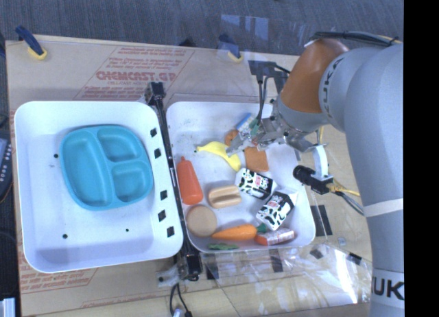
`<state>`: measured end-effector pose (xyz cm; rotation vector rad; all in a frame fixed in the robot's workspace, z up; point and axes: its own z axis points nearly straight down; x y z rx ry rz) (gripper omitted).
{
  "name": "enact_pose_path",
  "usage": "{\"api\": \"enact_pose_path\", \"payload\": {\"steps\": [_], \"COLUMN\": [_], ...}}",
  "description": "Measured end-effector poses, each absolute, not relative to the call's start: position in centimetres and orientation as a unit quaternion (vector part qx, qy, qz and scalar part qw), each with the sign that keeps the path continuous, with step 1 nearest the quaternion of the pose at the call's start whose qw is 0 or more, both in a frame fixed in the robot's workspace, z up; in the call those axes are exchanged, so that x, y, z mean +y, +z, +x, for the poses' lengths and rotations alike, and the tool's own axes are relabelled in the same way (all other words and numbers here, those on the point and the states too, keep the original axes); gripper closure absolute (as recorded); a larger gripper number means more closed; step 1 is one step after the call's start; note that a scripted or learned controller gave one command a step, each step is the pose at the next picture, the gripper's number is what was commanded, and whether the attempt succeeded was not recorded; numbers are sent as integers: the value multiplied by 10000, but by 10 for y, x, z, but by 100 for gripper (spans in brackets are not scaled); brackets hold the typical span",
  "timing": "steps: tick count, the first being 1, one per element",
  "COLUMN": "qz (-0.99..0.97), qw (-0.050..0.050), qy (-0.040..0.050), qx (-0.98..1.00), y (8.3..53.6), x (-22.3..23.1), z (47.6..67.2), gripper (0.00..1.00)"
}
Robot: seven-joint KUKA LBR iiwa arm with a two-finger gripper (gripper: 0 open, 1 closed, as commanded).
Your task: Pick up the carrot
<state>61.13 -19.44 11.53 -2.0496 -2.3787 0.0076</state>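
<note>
So the carrot (235,232) is lying on its side at the near edge of the right bin (180,120), orange body pointing right-ish w/ the green top at its left end, basically parallel to the bin's near wall. It's hemmed in: round bun thing (202,220) touching or just beside its left end, a hot dog (224,196) just behind it, a cow-print carton (275,210) near its right end and a reddish item (276,238) right by its tip. Looks like toy food imo, so prob light, stiff, smooth plastic, a bit slippery, tapered so it'll want to squirt out if pinched near the thin end. Best bet is across the thick middle, fingers closing far-to-near, but the bin wall on the near side leaves v little room for a finger there. The hand (255,134) is at the far side of the same bin, down among the stuff there near the banana (221,152) and a tan block (257,160), well apart from the carrot, which sits toward the near side and slightly left of it. Can't tell if the hand is open or clenched, it's too cluttered and small to make out, and nothing visibly in it. Left bin (34,233) just has the blue divided plate (106,166).
</note>
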Motion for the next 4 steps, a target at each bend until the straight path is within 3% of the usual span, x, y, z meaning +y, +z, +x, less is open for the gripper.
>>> {"api": "enact_pose_path", "payload": {"steps": [1, 2, 3, 4], "qz": [-6632, -6233, -6203, -8389], "qw": [1, 39, 48, 18], "qy": [23, 26, 39, 18], "qx": [-7484, -7820, -7844, -5444], "y": [92, 92, 103, 148], "x": [-186, -209, -208, -147], "z": [624, 607, 607, 607], "gripper": [0, 0, 100, 100]}}
